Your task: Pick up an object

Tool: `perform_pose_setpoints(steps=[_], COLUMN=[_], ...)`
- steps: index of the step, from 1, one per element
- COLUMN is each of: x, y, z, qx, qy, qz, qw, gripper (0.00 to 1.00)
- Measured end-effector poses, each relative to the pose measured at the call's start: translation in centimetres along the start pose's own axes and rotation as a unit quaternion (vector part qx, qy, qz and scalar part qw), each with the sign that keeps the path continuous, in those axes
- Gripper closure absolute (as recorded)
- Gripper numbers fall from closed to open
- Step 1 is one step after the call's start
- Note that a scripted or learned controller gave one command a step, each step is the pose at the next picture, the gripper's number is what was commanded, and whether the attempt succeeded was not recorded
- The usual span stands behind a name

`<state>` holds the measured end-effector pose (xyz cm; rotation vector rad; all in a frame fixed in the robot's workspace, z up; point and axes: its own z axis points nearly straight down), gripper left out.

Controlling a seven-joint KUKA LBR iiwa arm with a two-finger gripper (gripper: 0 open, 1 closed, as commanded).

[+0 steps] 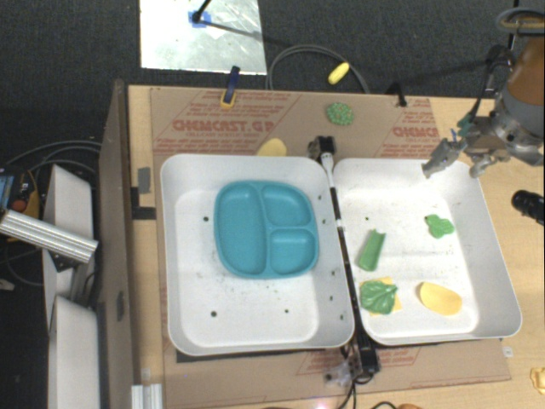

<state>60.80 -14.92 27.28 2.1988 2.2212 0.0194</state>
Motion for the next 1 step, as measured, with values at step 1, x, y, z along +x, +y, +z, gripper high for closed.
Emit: perform_pose_setpoints(steps=[1], x=[5.52], y=[-6.13], z=[12.89], qx=[0.017], qy=[0.004], qz=[0.002], qw=[0.9998], gripper=[0.00])
